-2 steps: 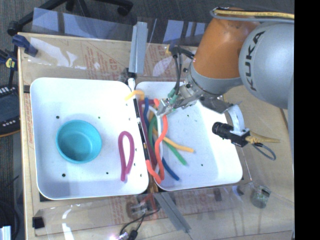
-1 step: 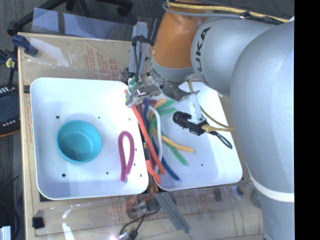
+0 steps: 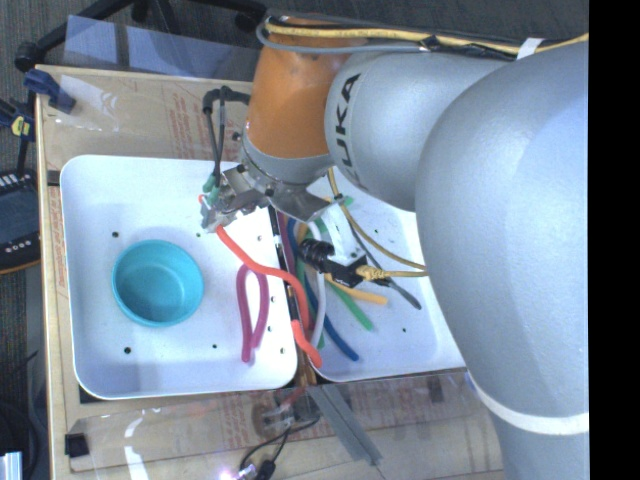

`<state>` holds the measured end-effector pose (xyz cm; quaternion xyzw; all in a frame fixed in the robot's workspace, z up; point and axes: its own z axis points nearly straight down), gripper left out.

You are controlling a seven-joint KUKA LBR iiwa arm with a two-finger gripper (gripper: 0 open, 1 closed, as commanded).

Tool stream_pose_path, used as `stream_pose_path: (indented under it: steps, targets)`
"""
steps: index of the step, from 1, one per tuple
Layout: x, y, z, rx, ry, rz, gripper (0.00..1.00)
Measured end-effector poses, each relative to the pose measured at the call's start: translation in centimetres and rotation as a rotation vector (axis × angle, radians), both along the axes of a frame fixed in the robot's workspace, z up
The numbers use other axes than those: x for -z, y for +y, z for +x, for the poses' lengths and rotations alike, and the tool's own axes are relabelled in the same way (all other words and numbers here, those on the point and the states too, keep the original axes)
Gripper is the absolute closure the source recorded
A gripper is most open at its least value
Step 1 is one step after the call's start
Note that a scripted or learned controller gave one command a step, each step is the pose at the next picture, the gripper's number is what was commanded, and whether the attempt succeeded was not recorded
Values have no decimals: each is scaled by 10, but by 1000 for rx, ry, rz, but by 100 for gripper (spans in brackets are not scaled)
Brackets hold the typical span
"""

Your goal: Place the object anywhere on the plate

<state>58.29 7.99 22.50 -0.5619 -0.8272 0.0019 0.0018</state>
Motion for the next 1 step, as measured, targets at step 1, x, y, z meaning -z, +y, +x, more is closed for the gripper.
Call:
stream_pose_path:
  steps: [1]
  targets:
    - [-6,55,-34,-89,1,0,100]
